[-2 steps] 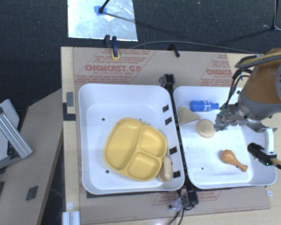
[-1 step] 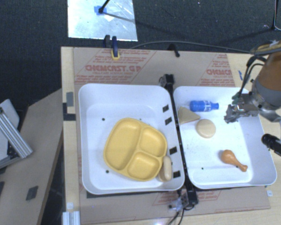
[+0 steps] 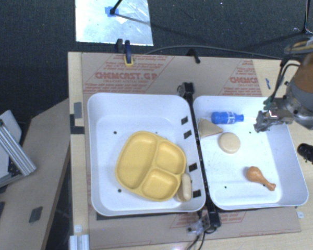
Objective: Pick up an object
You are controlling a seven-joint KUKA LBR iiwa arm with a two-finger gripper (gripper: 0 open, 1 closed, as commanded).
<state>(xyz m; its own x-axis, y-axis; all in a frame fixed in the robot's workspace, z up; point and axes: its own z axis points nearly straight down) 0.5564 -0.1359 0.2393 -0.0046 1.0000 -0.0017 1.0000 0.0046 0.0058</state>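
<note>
The room light is bright and even, falling from overhead, so shadows stay short and soft. The two white bins [image 3: 235, 202] read almost washed out, their inner walls [image 3: 96, 139] glowing with little detail. A shiny sheet [image 3: 113, 14] on the dark floor [image 3: 31, 35] throws back patchy glare. The yellow tray [image 3: 151, 164] casts only a thin, faint shadow along its lower edge, and the small items in the right bin sit on pale smudges of shade. The whole view is a bit soft and grainy; the arm [image 3: 309, 82] at the right edge looks blurred, and the printing on the worktop [image 3: 126, 76] is fuzzy.
</note>
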